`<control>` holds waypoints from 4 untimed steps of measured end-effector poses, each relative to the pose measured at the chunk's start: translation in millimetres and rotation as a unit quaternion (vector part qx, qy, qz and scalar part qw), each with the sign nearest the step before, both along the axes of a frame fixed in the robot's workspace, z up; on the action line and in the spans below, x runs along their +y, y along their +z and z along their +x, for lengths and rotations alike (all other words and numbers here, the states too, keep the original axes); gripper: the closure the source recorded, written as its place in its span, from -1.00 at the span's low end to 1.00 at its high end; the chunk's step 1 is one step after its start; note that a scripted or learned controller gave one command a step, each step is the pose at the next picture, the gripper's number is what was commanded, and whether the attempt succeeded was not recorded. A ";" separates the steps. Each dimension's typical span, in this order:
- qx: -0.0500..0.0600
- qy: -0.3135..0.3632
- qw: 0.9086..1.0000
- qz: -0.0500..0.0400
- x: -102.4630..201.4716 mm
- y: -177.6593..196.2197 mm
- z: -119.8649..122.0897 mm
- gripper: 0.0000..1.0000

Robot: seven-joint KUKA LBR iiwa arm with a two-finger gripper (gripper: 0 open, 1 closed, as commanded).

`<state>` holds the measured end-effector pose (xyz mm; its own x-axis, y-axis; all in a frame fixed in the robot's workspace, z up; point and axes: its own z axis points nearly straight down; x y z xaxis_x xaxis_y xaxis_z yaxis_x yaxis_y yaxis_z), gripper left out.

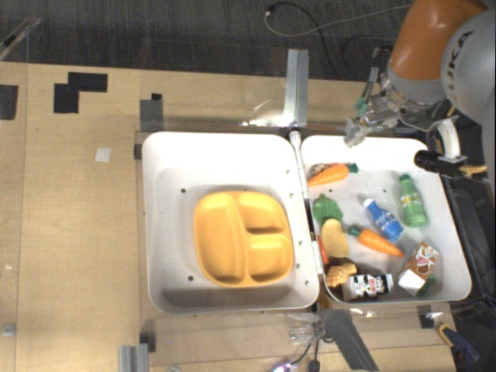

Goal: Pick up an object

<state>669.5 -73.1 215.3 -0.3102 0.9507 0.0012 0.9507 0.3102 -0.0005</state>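
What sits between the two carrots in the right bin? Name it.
In the camera view, a blue bottle lies between the upper carrot and the lower carrot.

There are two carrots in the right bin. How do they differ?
The upper carrot lies near the bin's back left corner, leafy end pointing right; the lower carrot lies mid-bin, leafy end pointing left. The upper one tilts up to the right, the lower down to the right. Both are orange with green tops.

Arm (pixel 465 45): rounded grey housing with a glossy orange band (pixel 430 29) above the wrist. Hand (pixel 370 118): small silver-grey metal assembly with thin dark cables running along its upper side.
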 end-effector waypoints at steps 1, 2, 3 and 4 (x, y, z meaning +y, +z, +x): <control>-0.002 0.203 0.979 -0.001 -51.4 45.8 0.7 1.00; -0.003 0.315 0.949 -0.001 -64.9 109.7 -13.9 1.00; -0.001 0.349 0.937 0.000 -20.0 70.5 -16.1 1.00; -0.003 0.425 0.905 0.000 -53.2 64.6 -7.2 1.00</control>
